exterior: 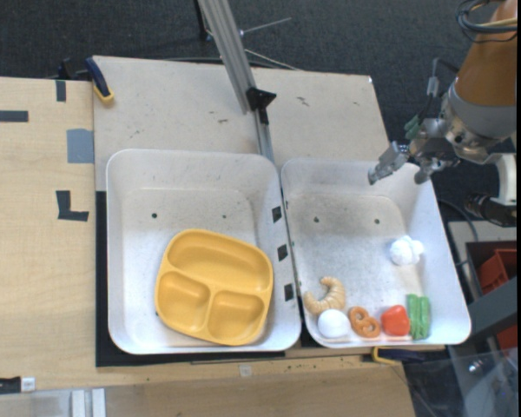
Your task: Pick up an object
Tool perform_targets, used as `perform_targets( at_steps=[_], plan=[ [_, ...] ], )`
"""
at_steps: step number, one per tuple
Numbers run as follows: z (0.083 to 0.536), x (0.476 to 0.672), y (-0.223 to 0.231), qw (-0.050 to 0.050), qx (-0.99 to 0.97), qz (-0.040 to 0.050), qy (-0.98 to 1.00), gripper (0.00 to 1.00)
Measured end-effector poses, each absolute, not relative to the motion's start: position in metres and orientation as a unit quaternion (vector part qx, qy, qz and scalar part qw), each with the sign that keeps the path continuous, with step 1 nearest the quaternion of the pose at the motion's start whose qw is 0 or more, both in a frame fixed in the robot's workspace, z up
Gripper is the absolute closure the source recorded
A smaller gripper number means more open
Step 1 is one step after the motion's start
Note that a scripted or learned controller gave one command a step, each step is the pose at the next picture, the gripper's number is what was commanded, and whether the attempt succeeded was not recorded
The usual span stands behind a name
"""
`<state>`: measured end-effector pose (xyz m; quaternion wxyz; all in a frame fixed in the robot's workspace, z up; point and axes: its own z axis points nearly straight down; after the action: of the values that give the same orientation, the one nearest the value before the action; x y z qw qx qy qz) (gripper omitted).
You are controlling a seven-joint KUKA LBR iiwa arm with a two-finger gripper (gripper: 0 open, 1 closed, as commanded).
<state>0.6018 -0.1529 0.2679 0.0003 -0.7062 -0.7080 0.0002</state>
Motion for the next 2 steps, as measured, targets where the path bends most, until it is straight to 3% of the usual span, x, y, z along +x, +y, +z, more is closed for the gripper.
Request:
perform_targets(
  at_steps=[1, 2],
  plan=[
    [0.268, 0.602, -0.153, 0.0, -0.706, 0.0002, -0.708, 0.0],
    [0.208, 0.609, -0.15, 0.003, -0.706, 0.0024, -0.708, 0.0]
  ],
)
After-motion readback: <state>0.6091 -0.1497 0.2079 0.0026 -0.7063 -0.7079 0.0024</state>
